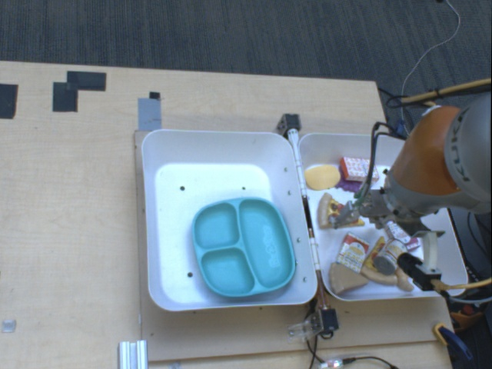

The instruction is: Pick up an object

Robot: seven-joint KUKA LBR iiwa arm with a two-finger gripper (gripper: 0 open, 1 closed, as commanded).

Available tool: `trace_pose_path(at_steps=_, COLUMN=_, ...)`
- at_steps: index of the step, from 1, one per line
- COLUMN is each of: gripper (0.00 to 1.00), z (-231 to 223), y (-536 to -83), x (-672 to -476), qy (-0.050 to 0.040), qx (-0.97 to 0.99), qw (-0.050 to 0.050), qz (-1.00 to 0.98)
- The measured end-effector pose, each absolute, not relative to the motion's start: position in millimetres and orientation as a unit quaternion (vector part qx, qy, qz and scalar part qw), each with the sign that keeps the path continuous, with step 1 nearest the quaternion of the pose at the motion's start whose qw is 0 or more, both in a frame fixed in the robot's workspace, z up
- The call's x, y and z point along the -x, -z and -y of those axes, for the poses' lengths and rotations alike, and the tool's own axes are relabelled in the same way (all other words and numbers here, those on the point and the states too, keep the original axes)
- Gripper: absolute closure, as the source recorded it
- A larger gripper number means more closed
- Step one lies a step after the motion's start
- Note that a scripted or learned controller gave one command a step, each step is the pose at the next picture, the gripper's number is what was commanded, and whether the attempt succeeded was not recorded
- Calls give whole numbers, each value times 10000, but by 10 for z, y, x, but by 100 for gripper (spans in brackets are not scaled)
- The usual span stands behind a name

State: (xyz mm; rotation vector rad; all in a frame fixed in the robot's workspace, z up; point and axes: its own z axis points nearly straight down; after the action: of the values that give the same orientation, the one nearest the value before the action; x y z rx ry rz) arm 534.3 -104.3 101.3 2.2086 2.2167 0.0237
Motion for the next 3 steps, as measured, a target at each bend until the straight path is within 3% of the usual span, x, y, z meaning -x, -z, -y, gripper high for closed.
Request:
trace_pose_path(at_steps=1, gripper=100, z=1036, y=-1121, x=-5357, qy=-88, qx=-7053, qw=69, qz=-7088)
trace_pose_path(at_steps=2, gripper=0, z=1036, y=-1120, x=-5357, qy=-88, qx=-7052, qw=70, qz=-7089)
trace_pose_path(at_steps=3, gripper=0, z=846, y=-874, x=-4899, qy=-34, qx=-7070, qw=50, qz=-7072)
